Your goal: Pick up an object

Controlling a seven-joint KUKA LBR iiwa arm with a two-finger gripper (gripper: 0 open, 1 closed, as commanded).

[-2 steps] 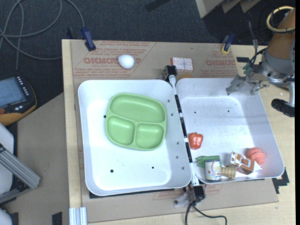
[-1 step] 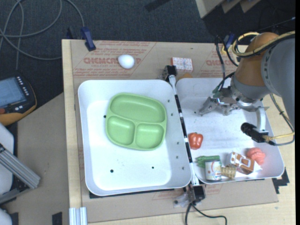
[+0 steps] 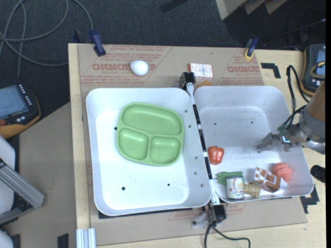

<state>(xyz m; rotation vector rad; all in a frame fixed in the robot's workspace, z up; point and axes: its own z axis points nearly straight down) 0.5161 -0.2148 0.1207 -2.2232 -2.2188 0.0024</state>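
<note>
hovering over the right bin (image 3: 243, 99) with nothing seen in it, the tool (image 3: 269, 142) is judged mid-approach, its grip state not discernible; next, lowering is called for onto the red pepper (image 3: 215, 154) by the bin's left wall.

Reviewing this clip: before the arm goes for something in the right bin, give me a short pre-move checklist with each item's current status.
1. Targets present in the right bin: ok. A red pepper, a small can, a patterned packet and a pink-orange item lie along its near side.
2. Gripper over the right bin: ok, toward its right side.
3. Gripper free of load: ok, nothing visible between its fingers.
4. An isolated target: ok, the red pepper sits apart by the divider.
5. Clustered items separable: cannot tell, the can and packet lie close together.
6. Green divided plate out of the way: ok, it is in the left bin.
</note>
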